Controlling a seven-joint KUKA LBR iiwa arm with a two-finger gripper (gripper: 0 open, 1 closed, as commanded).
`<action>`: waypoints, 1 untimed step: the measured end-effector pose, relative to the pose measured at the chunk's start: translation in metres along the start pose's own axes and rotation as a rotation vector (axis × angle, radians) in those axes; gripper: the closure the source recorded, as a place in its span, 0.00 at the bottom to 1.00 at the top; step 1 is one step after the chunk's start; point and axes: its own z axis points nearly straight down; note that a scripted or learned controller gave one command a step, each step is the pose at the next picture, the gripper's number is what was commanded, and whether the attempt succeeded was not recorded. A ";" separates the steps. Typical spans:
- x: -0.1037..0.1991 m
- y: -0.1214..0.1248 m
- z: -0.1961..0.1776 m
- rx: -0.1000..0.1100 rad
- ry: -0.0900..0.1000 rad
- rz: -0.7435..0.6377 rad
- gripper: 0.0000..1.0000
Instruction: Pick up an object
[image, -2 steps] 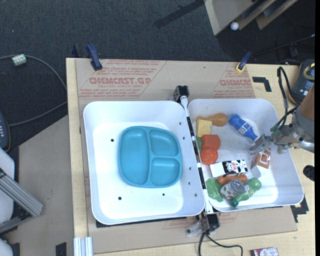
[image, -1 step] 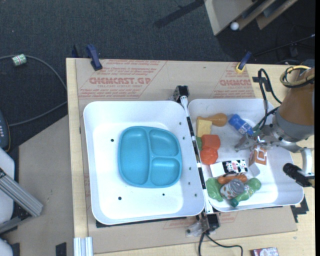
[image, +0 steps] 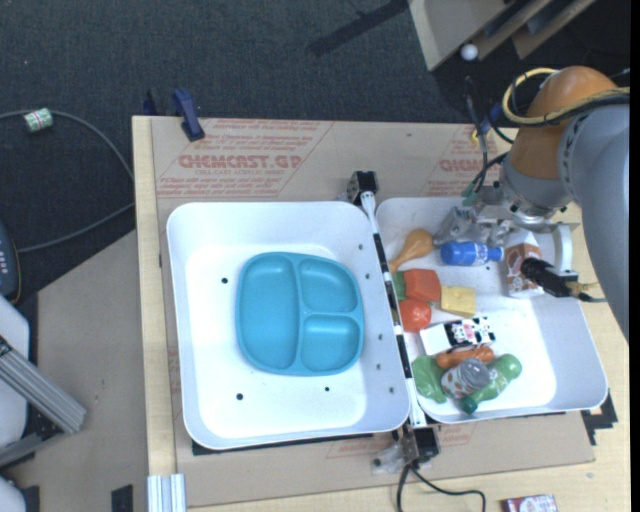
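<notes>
green toy at right bin front, end effector over blue bottle, finger state can't tell

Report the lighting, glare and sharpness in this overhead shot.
Camera view: even, soft light; the white bins look bright, nearly washed out; a faint shadow rims the blue tray; the small toys are slightly soft; the arm near the right edge is blurry.

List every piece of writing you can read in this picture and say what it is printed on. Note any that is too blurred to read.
"CHEMCAST GP", red print on the brown board under the bins; letters blurred, so the reading is uncertain.
Repeat print at the board's right top: cut off, unreadable.
Small packet at the bottom edge: too small to read.
</notes>
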 end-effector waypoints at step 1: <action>0.000 0.001 -0.010 -0.002 -0.002 -0.001 1.00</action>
